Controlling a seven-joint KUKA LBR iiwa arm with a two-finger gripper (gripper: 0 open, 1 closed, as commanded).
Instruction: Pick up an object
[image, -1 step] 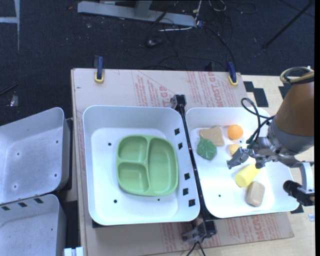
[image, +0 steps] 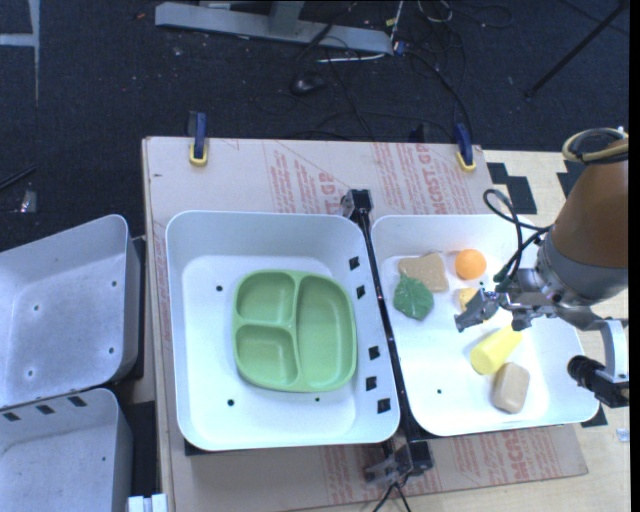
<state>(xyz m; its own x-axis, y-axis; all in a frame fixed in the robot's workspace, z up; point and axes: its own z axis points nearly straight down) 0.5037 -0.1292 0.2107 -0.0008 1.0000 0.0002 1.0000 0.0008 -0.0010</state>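
The arm (image: 590, 230) reaches in over the right edge of the right bin (image: 440, 425), its orange band high and the grey wrist angled down toward the bin's middle. The gripper (image: 480, 312) hangs low over the bin floor, just above a yellow block (image: 496, 350).

The right bin carries six things: a tan slice (image: 424, 270) and an orange ball (image: 470, 264) near its far edge, a green leafy piece (image: 412, 298) by its left wall, a small yellow bit (image: 467, 296), the yellow block at centre, and a beige lump (image: 510, 386) toward the near right corner. The left bin (image: 200, 420) holds one green divided tray (image: 295, 330).

Whether the gripper's fingers are apart or closed cannot be told; nothing shows between them.
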